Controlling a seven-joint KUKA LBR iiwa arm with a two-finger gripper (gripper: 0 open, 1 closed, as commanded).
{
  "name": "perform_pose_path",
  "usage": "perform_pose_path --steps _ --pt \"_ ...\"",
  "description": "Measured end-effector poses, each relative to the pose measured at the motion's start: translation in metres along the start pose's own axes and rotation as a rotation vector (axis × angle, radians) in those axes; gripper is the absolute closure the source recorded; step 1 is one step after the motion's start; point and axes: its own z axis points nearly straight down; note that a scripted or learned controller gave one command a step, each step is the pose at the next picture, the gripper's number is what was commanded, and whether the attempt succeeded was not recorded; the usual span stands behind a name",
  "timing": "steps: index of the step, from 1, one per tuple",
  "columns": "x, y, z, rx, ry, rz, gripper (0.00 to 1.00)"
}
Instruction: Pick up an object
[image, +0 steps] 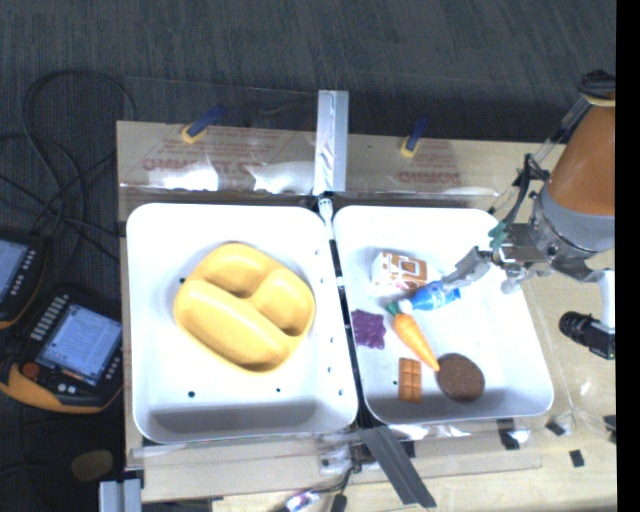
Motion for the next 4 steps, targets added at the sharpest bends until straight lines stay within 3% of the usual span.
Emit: perform_pose_path --steps 1,2,3,4 --pt "0.024 -0.041 0.165 0.000 0.001 0.032 0.00" --pt "0.024 -0.041 0.158 0.004 0.003 0.034 1.00" --pt "0.015 -0.037 0.173 -0.012 0.002 0.085 1.00" --pt "0.052 0.002 0.080 0.000 -0.002 0.109 1.00"
